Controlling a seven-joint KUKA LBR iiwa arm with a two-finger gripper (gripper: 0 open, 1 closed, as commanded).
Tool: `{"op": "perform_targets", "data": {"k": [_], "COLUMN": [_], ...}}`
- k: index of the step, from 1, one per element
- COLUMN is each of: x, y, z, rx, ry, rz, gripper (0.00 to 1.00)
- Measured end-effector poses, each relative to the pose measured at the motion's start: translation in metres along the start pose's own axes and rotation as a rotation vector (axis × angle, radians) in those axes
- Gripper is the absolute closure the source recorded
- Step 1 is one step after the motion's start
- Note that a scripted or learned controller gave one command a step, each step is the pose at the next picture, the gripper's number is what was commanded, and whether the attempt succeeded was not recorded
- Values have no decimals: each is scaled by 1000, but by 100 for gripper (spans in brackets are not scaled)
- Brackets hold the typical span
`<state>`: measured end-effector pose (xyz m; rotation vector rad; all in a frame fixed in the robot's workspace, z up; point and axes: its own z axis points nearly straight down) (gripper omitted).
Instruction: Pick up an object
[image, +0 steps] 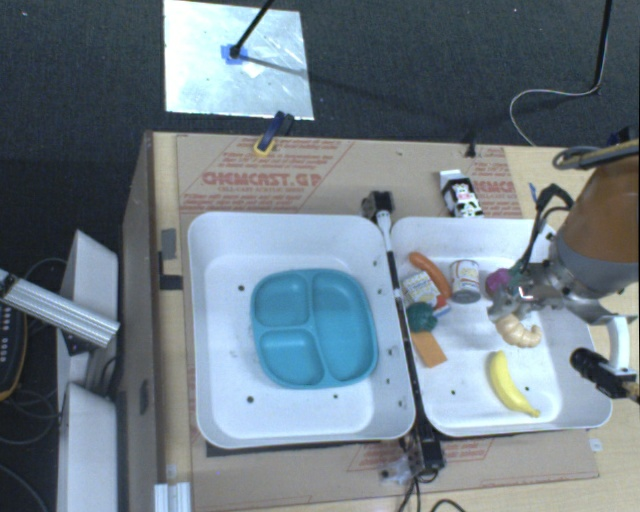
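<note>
Spanning most of the view, the worktop (300, 165) is seen as a flat board with red print, and two shallow white bins are carried on it side by side. The left bin (225, 250) is a smooth, rounded plastic tray in which a turquoise divided plate (313, 328) with three compartments lies. The right bin (570, 400) is of the same make and holds the small things. The grey arm with its orange band (605, 215) is reached in from the right, and the gripper (522, 293) is held low over the right bin, just above a pale croissant-shaped toy (518, 331) and beside a purple piece (497, 282). Whether the fingers are open or closed cannot be told, since they are blurred against these things.

The likeliest object to be picked is judged to be the croissant, which lies near the middle of the right bin, touching or nearly touching the gripper. It is expected to be light, stiff, hollow plastic, somewhat slippery, and best taken across its narrow middle. A yellow banana (512, 384) lies apart toward the near edge; it is curved and smooth. Smaller still, a little tin can (465, 280), an orange sausage shape (431, 268), a green rounded piece (421, 317) and a flat orange wedge (429, 349) are clustered by the left wall of the right bin.
</note>
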<state>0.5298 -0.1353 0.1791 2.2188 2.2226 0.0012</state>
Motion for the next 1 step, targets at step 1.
{"op": "perform_targets", "data": {"k": [1], "x": [70], "y": [44], "z": [-5], "rx": [-1], "ry": [1], "rz": [-3], "gripper": [100]}}
